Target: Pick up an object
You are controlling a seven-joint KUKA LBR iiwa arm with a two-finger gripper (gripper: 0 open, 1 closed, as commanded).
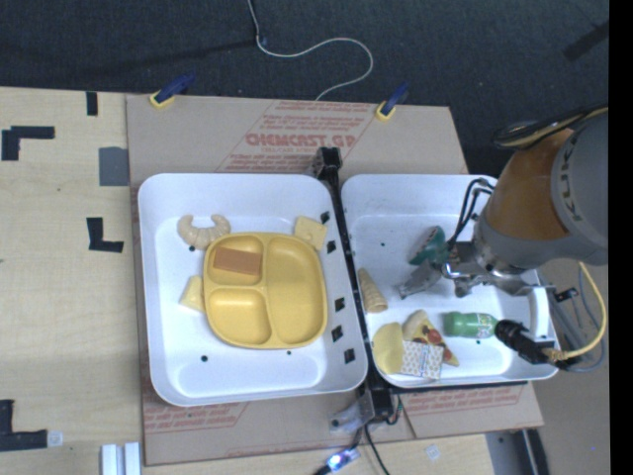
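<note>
My gripper [422, 266] hangs low over the middle of the right bin [396, 198], reaching in from the right. A teal object [429, 245] lies right at its upper side; I cannot tell whether it is touching or held. Just below the gripper lie a green bottle [468, 324], a pizza-slice toy [426, 332], a round yellow piece [388, 345] and a small patterned white packet [423, 363]. A beige cone [372, 290] rests against the bin's left wall.
The left bin [158, 265] holds a yellow divided plate [267, 293] with a brown slab [237, 260] in it. Around it lie a curved beige piece [202, 230], a pale wedge [311, 230] and a yellow wedge [192, 293]. The arm's orange band [529, 181] is above the right bin's right side.
</note>
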